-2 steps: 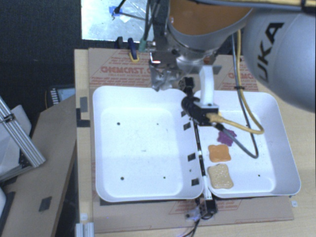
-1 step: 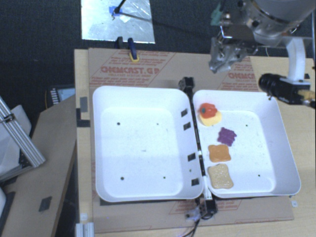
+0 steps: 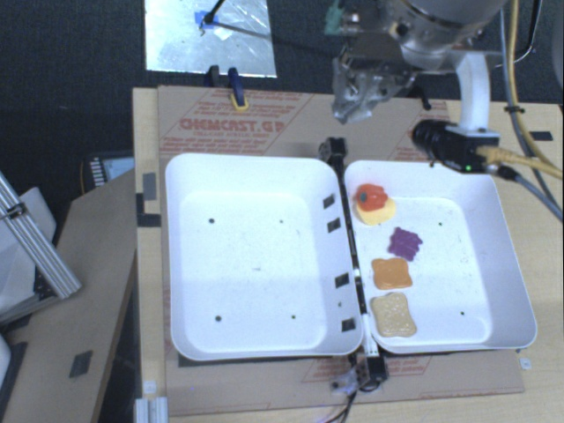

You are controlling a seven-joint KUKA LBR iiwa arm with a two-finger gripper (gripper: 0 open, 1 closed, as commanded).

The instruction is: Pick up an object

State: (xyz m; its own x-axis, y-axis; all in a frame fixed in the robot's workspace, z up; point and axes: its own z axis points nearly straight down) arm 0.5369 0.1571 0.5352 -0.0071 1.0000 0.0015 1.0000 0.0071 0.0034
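Observation:
Four small toy foods lie along the left side of the right bin (image 3: pixel 493 263): a red and yellow piece (image 3: pixel 373 204) at the back, a purple piece (image 3: pixel 404 242), an orange slice (image 3: pixel 391 273), and a tan slice (image 3: pixel 393 315) nearest the front. My gripper (image 3: pixel 352 106) hangs high above the bench behind the bins, over the cardboard near the divide. Nothing shows between its fingers. It is well apart from every object.
The left bin (image 3: pixel 189 236) sits beside the right one, joined by a black clipped divider (image 3: pixel 346 245). A cardboard sheet (image 3: pixel 229 122) lies under both bins. A shiny metal plate (image 3: pixel 210 23) lies beyond the bench at the back left.

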